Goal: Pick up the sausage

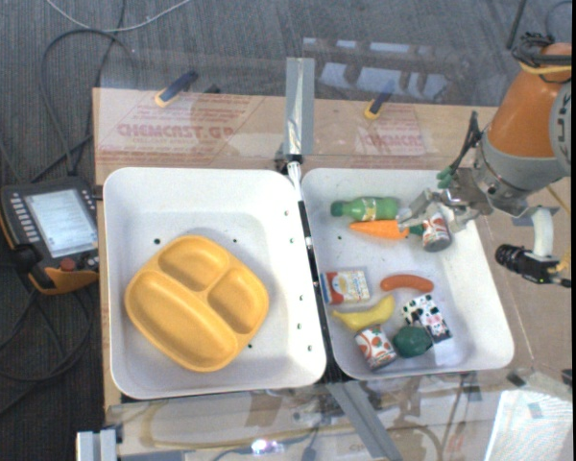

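Orange-red and slightly curved, the sausage [406,282] lies flat on the floor of the right bin [494,339], a little right of the bin's centre, with its long axis running left to right. Just left of it sits a small carton [347,285], close but apart; below it lies a banana [364,313], and below-right a black-and-white cow-patterned box [427,317], both near yet not touching it. Further toward the near edge are a small can [375,347] and a dark green rounded item [413,342]. The floor to the sausage's right is bare up to the right wall, and a strip of bare floor also separates it from the row above.

That row holds a green bottle [365,207] lying on its side, a carrot [379,229] just under it, and another can [436,233] tipped near the right wall. The gripper [440,206] hangs over this upper right part of the bin, right above the tipped can and well apart from the sausage; whether its fingers are spread or closed cannot be told.

The left bin [134,185] holds a yellow divided plate [197,302].
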Robot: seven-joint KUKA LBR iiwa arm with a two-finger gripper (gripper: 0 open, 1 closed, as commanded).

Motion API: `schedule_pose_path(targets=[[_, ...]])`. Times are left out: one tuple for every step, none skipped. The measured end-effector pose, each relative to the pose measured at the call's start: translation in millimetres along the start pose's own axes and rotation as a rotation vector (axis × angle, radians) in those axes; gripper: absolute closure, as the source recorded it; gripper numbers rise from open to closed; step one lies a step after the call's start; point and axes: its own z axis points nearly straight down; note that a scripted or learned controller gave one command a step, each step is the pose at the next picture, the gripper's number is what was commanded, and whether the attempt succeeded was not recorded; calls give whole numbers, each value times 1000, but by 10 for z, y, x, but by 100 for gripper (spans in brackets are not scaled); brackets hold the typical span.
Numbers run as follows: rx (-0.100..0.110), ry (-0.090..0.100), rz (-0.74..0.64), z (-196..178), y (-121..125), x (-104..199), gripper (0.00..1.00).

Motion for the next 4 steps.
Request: schedule_pose_path(targets=[[-12, -2, -275, 1086, -114, -9, 0], [-14, -7, -265, 1080, -586, -26, 0], [-18, -7, -265, 979, -574, -22, 100], [-3, -2, -503, 140, -252, 468, 100]])
